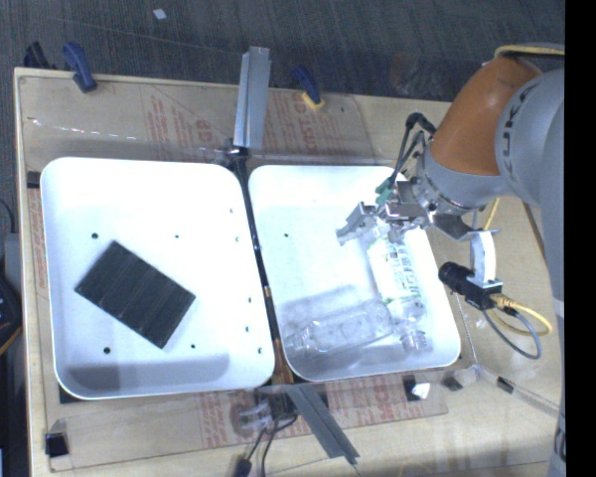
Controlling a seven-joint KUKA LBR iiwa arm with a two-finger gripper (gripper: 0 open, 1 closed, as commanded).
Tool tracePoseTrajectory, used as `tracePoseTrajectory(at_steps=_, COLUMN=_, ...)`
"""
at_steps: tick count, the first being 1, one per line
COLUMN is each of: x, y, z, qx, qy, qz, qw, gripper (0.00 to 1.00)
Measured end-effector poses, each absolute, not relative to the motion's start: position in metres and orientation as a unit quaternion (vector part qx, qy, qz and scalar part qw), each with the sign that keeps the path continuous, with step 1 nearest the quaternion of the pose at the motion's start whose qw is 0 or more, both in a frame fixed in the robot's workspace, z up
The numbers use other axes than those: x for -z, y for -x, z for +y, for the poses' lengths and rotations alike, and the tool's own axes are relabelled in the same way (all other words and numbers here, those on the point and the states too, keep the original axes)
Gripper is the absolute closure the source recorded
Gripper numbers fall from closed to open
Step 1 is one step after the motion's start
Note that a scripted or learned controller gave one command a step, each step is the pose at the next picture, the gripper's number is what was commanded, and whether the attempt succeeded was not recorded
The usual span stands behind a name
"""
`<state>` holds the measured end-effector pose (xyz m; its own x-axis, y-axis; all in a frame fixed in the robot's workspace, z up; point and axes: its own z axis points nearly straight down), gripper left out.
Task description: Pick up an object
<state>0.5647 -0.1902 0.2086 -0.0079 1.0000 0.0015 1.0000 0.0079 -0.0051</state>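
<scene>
Two clear plastic bottles lie in the right bin. One bottle lies crosswise near the bin's front edge. The other bottle lies lengthwise along the right side. My gripper hangs over the right bin's upper right part, just above the top end of the lengthwise bottle. Nothing shows between its fingers. A dark rectangular pad lies flat in the left bin.
A grey divider bar rises between the bins at the back. Blue clamps hold the board's far edge. A cable with a black plug hangs off the wrist at the right bin's right rim.
</scene>
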Motion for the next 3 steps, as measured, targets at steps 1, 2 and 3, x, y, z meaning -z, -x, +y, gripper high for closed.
tracePoseTrajectory(at_steps=1, x=-0.218, y=-0.566, z=-0.189, qx=-0.0014, qy=0.702, qz=-0.712, qw=0.003, gripper=1.0)
tracePoseTrajectory(at_steps=2, x=-0.228, y=-0.567, z=-0.189, qx=-0.0013, qy=0.701, qz=-0.714, qw=0.003, gripper=1.0)
tracePoseTrajectory(at_steps=3, x=-0.238, y=-0.568, z=-0.188, qx=-0.0012, qy=0.699, qz=-0.715, qw=0.003, gripper=1.0)
